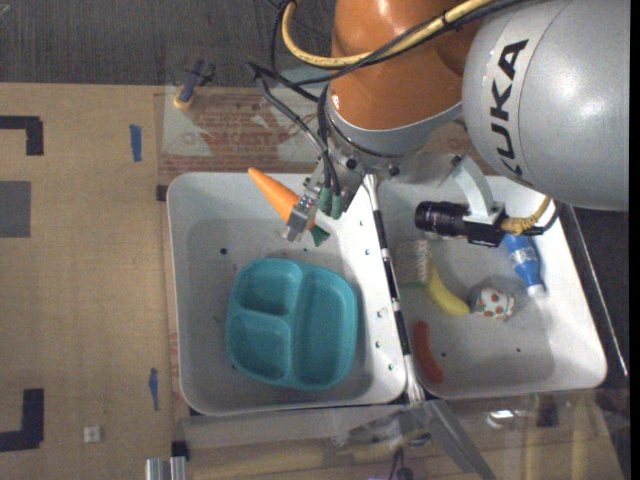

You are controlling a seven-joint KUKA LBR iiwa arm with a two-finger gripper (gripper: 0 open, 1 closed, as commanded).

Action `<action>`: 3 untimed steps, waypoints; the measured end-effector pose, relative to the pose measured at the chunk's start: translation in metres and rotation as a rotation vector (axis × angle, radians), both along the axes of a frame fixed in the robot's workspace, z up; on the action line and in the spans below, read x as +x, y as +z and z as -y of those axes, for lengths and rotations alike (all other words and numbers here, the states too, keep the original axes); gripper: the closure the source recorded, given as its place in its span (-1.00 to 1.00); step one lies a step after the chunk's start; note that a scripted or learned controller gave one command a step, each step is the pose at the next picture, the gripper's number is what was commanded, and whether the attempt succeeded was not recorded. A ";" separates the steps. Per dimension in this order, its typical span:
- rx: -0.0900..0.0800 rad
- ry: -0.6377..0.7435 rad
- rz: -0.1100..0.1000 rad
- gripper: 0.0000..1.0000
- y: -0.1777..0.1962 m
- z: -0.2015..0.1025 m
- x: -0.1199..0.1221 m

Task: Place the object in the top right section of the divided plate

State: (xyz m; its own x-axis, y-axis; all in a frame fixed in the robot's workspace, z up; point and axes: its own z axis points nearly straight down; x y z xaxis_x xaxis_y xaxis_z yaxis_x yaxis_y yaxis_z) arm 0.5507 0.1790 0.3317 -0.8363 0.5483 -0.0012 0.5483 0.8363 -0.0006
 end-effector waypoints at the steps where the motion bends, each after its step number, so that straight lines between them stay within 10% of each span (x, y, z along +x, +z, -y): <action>1: 0.000 -0.016 -0.001 1.00 0.055 -0.038 0.012; 2: 0.000 0.149 -0.005 1.00 -0.058 0.041 -0.027; 3: -0.001 -0.049 -0.002 1.00 0.015 -0.007 -0.037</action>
